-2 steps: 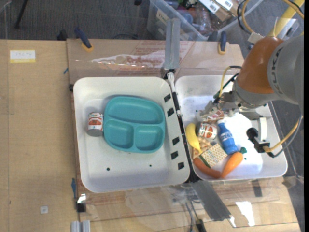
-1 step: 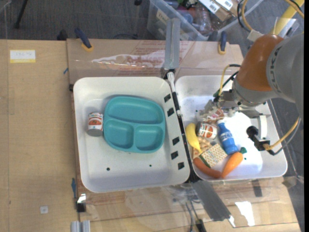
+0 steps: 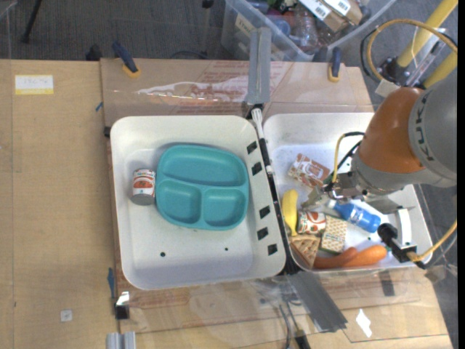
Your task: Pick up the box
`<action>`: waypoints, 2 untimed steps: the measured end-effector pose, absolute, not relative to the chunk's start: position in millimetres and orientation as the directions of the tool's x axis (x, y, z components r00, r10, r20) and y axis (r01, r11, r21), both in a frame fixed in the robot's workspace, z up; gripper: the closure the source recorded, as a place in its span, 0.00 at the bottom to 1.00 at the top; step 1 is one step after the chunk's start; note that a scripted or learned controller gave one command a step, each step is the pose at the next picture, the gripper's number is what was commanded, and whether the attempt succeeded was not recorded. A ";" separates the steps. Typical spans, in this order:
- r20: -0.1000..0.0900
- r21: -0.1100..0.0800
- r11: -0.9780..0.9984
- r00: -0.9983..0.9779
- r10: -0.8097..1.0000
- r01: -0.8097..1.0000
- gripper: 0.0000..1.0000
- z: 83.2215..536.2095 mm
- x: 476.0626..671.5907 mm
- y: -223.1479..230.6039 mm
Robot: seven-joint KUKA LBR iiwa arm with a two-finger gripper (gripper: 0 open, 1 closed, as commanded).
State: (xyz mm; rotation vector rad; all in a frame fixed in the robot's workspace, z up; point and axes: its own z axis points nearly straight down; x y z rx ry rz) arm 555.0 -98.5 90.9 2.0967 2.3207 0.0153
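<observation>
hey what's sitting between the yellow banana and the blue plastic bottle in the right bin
In the camera view, a small red-and-white can and a cracker-print box lie between the yellow banana and the blue plastic bottle.

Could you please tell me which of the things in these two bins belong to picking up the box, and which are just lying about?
For the job:
box
tool

Lying about:
teal plate
can
banana
blue bottle
carrot
</observation>
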 end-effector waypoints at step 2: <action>-0.003 0.004 0.243 -0.243 0.970 0.970 0.00 185.0 558.9 -190.9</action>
